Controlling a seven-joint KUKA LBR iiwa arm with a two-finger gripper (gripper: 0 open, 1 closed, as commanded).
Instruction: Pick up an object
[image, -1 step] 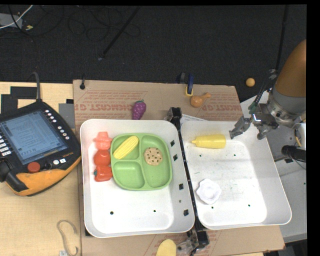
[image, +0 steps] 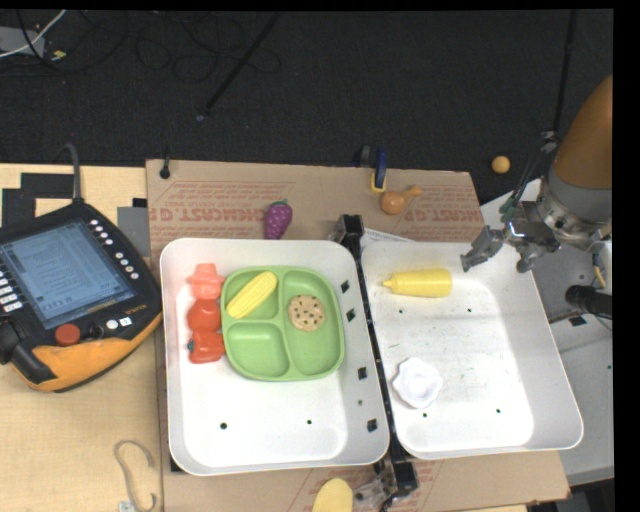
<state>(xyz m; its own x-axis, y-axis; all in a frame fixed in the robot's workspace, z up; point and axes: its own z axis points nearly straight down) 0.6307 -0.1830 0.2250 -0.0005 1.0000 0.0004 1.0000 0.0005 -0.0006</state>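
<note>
1. A yellow squeeze bottle, smooth plastic with a tapered nozzle, lies on its side near the far edge of the right bin, nozzle pointing at the left bin.
2. A crumpled white object sits near the right bin's left wall, toward the near edge.
3. The gripper hovers over the right bin's far right corner, its two dark fingers spread apart with nothing between them; the bottle lies just left of it, not touching.
4. The grey arm comes in from the right, orange band above the wrist, tilted down toward the bin.
5. The left bin carries a green divided tray near its far edge, holding a yellow corn cob and a round speckled cookie; a red and pink blocky toy lies beside the tray's left side.
6. On the cardboard behind the bins rest a purple grape cluster and an orange pear-shaped toy.
</note>
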